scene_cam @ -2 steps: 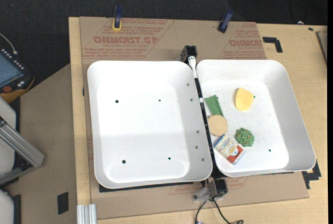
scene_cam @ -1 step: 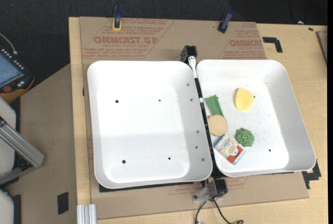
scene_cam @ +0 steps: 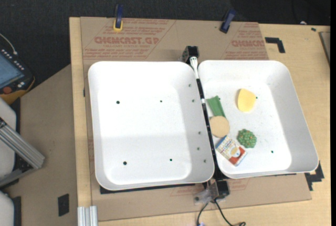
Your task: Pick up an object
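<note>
Cardboard-covered tabletop [scene_cam: 157, 36]: fingers' state can't tell; round tan disc [scene_cam: 219, 126], green block [scene_cam: 214, 106], snack packet [scene_cam: 231, 150] crowd right bin's [scene_cam: 294, 109] 9 o'clock wall, likely mis-grasp.

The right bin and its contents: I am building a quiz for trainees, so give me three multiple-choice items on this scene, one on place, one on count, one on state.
1. Where does the yellow object lie?
A. left bin
B. right bin
C. on the cardboard

2. How many objects lie in the right bin?
A. two
B. five
C. eight

3. How does the tan disc stand to the green strip?
A. touching its lower end
B. far off in another bin
C. stacked under the yellow object

Answers:
1 B, it sits in the upper middle of the right bin.
2 B: yellow object, green strip, tan disc, green broccoli-like piece, red and white packet.
3 A, the disc lies right at the strip's lower end.
</note>
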`<state>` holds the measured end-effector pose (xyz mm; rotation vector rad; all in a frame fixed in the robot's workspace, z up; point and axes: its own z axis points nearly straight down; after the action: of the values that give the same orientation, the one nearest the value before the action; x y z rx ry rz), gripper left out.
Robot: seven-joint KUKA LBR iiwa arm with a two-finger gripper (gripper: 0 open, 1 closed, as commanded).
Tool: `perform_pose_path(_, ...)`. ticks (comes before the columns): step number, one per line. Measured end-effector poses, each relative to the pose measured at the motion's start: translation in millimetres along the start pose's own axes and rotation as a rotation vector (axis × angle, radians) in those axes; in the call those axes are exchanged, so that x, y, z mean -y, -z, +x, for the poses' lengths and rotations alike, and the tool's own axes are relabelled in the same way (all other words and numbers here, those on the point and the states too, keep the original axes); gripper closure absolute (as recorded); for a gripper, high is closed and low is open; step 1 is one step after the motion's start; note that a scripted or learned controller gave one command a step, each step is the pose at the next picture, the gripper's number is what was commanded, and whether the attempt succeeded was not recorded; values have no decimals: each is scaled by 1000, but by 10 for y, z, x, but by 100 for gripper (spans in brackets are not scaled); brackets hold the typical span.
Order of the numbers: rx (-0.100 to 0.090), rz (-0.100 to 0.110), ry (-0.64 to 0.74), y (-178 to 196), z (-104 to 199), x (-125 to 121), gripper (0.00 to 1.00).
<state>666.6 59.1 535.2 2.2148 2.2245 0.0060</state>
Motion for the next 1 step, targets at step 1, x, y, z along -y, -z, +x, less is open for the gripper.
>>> perform_pose_path(1,1,7,0,-137,521,4,100)
